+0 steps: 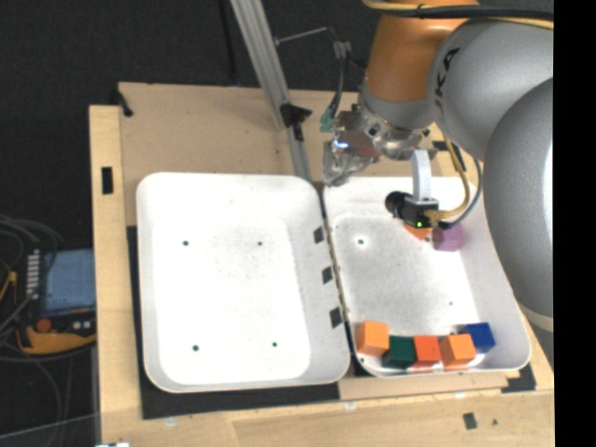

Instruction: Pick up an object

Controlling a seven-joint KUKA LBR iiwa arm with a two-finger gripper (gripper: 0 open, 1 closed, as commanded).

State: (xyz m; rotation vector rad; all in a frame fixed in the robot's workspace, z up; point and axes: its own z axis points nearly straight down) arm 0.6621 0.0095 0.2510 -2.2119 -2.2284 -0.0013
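My gripper (342,164) hangs below the orange wrist band over the far left corner of the right bin (484,277), close to the divide between the two bins. I see nothing held in it. A purple object (451,239) lies by the bin's far right side, with a small orange piece (418,231) beside it, partly hidden by a black part of the arm. Along the near wall sit an orange block (374,336), a green block (401,351), two more orange blocks (427,348) (457,347) and a blue block (480,335).
The left bin (154,250) stands beside the right one, with black clips along the shared edge (328,273). A slanted metal post (265,63) rises behind the bins near the gripper. The grey arm (521,110) covers the right side.
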